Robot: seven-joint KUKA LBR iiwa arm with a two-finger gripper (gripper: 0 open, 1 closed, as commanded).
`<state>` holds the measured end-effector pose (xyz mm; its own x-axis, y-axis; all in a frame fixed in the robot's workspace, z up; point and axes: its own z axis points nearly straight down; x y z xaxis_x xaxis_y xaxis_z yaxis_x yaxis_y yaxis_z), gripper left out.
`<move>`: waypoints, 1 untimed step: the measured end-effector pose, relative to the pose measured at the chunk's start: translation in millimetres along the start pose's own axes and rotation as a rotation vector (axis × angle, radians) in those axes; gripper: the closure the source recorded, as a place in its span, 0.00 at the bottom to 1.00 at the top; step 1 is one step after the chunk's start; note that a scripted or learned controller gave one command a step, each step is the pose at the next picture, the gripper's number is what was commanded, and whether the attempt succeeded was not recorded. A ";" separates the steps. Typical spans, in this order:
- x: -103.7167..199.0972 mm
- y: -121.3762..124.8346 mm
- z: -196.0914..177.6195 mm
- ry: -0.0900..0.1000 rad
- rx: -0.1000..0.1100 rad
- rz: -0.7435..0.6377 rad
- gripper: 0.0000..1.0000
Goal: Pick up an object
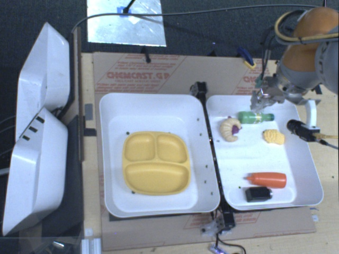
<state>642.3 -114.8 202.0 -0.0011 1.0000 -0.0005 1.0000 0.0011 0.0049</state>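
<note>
Gripper (261,102) sits over green bottle (255,117) at far end of right bin (310,165); finger state can't tell. Same bin: 1 shell-like toy (230,129), 1 corn piece (273,136), 1 orange bottle (266,179), 1 black block (258,193). Left bin (114,157): 1 yellow tray (156,162).

You could read one word: "CHEMCAST", printed in red capitals on the brown board (159,73) that lay under the two bins on the tabletop. It stood just above the left bin (108,157), with a few more red letters after it, perhaps "GP", too blurred for you to be sure. The same red print showed again at the board's upper right, near the right bin (307,168), but the arm cut it off. More red print at the board's lower edge was too faint to read.
</note>
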 end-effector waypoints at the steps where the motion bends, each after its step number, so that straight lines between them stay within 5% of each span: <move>1: -2.2 1.0 -42.9 0.000 0.000 0.000 1.00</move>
<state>643.1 -116.9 244.9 -0.0007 1.0000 -0.0006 1.0000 0.0007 0.0048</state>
